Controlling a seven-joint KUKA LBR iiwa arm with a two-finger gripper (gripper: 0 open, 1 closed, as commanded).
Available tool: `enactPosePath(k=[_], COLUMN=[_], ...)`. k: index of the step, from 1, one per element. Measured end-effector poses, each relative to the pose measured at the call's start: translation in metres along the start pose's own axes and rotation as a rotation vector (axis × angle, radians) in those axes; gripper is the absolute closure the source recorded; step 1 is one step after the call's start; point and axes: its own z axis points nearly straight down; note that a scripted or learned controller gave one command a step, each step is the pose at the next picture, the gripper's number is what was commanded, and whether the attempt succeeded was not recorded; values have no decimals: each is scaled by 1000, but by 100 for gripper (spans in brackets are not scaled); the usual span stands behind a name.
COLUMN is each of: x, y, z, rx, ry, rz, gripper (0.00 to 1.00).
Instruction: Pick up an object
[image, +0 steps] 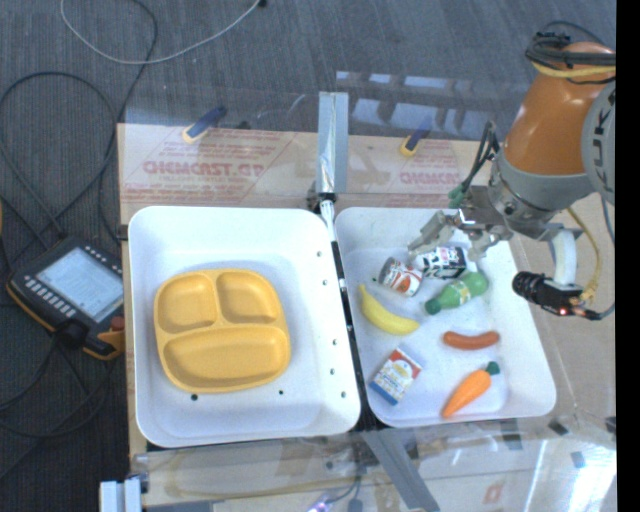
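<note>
End effector (452, 236) above toy groceries (432, 320)

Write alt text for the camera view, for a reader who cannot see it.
A grey and orange robot arm reaches from the right, its pincer low over a black-and-white carton in the right white bin, which also holds a can, green bottle, banana, sausage, carrot and juice box. The left bin holds a yellow divided plate.

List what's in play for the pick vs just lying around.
In play: gripper, black-and-white carton, can, green bottle, banana, sausage, juice box, carrot.
Lying around: yellow divided plate, teach pendant.
</note>
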Motion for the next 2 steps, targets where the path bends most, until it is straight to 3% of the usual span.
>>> enactPosePath(k=[1, 2], x=[-22, -66], y=[13, 51], z=[67, 134], rx=[1, -35], ry=[-1, -10], rz=[-51, -98], gripper=[0, 0])
